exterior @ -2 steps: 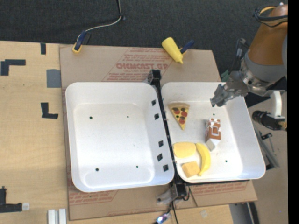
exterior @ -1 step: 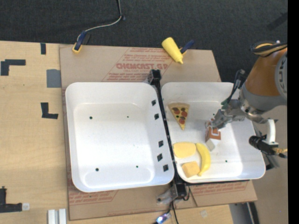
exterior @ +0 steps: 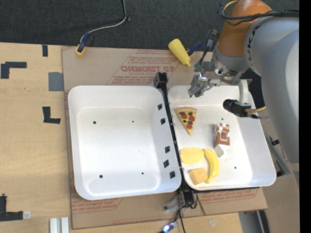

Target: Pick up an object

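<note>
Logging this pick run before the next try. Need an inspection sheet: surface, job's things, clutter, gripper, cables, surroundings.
Surface: cardboard sheet under two white bins; left bin, right bin.
Job's things: in the right bin, pizza slice, red-and-white block, banana, yellow round piece, tan cube.
Clutter: yellow piece on the cardboard, outside the bins.
Gripper: gripper over the right bin's far edge, nothing seen held.
Cables: black cable; white cable.
Surroundings: dark floor.

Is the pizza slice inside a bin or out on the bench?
Inside. The pizza slice lies flat on the floor of the right bin, near its left wall.
</note>
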Tool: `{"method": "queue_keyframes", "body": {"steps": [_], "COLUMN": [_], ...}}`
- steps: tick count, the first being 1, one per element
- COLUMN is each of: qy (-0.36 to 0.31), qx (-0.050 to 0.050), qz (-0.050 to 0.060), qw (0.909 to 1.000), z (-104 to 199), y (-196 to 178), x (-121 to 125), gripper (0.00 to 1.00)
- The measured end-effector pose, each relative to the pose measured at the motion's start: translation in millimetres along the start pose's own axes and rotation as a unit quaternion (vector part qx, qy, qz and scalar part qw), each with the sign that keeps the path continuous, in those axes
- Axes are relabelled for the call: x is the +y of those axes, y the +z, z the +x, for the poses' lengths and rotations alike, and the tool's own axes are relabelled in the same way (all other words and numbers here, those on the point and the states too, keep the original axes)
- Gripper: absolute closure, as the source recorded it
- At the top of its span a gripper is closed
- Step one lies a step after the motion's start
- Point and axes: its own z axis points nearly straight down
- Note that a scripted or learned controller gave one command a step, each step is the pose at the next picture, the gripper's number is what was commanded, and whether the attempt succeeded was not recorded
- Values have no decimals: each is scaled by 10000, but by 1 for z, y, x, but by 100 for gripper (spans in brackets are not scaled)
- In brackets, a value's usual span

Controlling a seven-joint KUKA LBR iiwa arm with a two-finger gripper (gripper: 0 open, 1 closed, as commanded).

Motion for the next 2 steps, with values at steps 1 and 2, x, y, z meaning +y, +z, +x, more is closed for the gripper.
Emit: {"method": "queue_keyframes", "body": {"steps": [1,2], "qy": [62,60], "qx": [-16,-18], "qz": [74,53], "qw": [10000,10000], "z": [-13,-13], "y": [75,71], "x": [-4,-3], "gripper": [100,0]}}
